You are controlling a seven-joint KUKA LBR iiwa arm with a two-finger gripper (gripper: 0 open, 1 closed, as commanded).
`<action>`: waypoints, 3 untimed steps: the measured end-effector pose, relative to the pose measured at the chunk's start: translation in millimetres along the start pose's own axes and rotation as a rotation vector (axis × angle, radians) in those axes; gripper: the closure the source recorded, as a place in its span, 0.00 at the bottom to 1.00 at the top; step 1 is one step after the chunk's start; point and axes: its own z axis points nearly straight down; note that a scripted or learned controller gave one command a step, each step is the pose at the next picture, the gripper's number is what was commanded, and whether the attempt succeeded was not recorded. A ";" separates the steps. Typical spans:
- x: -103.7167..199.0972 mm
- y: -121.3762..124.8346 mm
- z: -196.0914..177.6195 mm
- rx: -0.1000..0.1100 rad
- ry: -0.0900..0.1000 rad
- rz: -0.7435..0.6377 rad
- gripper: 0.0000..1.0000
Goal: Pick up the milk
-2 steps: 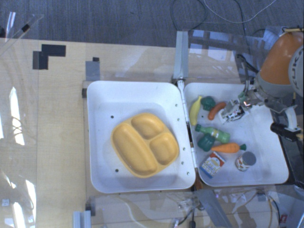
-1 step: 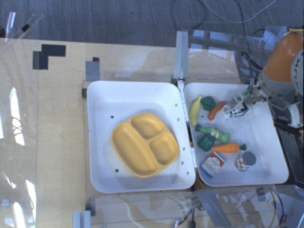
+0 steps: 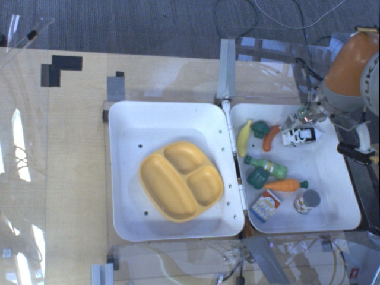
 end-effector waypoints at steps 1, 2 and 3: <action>50.0 -2.8 -66.5 0.040 -0.009 0.134 1.00; 64.1 -27.6 -25.4 0.043 -0.005 0.037 1.00; 63.9 -27.6 -25.6 0.043 -0.005 0.038 0.00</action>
